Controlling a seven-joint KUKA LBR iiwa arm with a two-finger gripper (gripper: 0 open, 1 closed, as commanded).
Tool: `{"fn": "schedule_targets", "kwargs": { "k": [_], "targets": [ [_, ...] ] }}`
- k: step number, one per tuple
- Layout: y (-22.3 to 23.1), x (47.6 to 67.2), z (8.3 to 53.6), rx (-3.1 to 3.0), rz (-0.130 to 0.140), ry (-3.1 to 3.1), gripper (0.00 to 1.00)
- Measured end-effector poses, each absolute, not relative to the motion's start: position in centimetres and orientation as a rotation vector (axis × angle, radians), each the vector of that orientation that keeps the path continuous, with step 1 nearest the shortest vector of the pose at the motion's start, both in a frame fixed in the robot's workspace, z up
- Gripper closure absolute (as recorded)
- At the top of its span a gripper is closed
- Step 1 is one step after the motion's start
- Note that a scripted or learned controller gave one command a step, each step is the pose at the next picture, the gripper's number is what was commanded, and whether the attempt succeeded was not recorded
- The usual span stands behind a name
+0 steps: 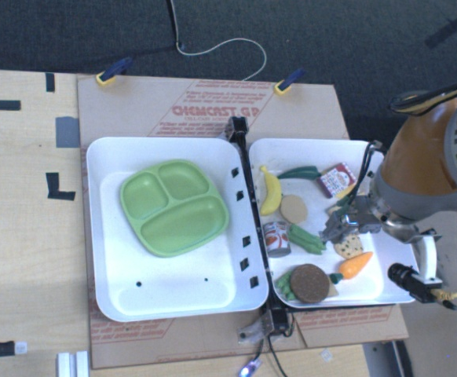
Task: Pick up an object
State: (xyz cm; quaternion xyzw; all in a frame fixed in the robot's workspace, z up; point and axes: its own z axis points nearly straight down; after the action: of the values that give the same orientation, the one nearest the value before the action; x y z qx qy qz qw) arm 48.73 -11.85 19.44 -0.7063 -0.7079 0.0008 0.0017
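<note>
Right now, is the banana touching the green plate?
Apart. The camera view shows the banana lying in the right bin and the green plate in the left bin, with the bins' walls and the black divider between them.

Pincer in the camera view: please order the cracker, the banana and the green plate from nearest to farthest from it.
Measured from the pincer:
1. Cracker, just below it in the right bin.
2. Banana, near the divider in the same bin.
3. Green plate, in the left bin.
</note>
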Motion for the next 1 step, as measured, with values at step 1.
{"fn": "schedule_targets", "kwargs": {
  "k": [1],
  "targets": [
    [-4.40, 48.45, 32.09, -2.215, -0.010, -2.236, 1.00]
  ]
}}
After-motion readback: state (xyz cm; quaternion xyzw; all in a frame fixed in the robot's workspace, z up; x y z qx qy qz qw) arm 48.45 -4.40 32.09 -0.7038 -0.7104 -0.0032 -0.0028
